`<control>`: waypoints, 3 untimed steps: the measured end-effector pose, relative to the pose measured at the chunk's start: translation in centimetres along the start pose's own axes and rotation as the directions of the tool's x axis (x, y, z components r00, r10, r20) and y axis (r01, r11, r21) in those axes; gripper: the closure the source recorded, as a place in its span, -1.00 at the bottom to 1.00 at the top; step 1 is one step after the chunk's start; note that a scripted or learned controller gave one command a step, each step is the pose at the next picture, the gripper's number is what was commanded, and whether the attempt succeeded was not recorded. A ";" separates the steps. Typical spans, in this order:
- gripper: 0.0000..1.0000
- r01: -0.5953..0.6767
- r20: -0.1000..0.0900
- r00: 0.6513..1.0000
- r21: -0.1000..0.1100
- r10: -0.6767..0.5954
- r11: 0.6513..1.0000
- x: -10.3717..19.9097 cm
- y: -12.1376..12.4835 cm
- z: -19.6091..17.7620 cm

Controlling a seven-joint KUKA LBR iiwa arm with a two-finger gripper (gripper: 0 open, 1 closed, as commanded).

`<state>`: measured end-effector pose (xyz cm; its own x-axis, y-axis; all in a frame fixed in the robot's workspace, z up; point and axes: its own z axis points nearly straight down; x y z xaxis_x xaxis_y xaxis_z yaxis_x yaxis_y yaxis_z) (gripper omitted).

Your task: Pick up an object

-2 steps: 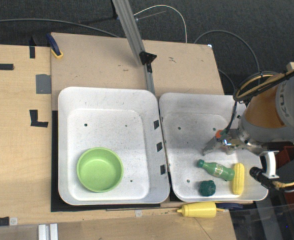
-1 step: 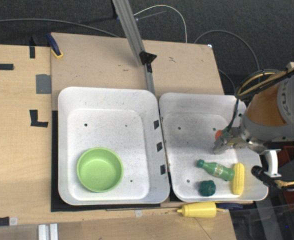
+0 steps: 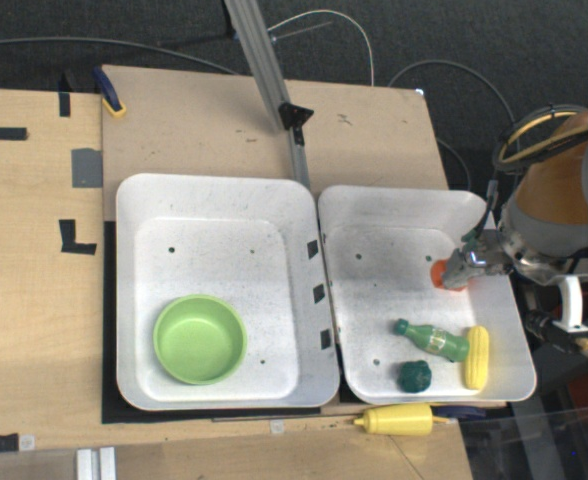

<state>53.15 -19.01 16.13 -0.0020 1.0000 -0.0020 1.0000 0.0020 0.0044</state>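
Green bowl (image 3: 200, 339) in left bin (image 3: 134, 268), bottle (image 3: 432, 339), corn (image 3: 476, 357) in right bin (image 3: 374, 218)

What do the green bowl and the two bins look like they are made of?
The green bowl looks like moulded plastic: uniform lime colour, smooth matte surface, thick rounded rim. The left bin and right bin look like thin formed plastic, white with rounded corners and raised lips, dulled by grey scuffs and specks. Material is judged by appearance only.
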 end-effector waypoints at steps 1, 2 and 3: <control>1.00 -0.001 0.000 1.000 0.002 0.001 1.000 -0.4 -0.3 -4.4; 1.00 0.000 -0.002 1.000 0.004 0.000 1.000 -0.4 -0.2 -6.1; 1.00 0.003 -0.003 1.000 0.007 -0.003 1.000 4.5 -0.1 -5.1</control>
<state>53.03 -14.50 21.25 -0.0055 1.0000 0.0013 1.0000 0.0055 -0.0024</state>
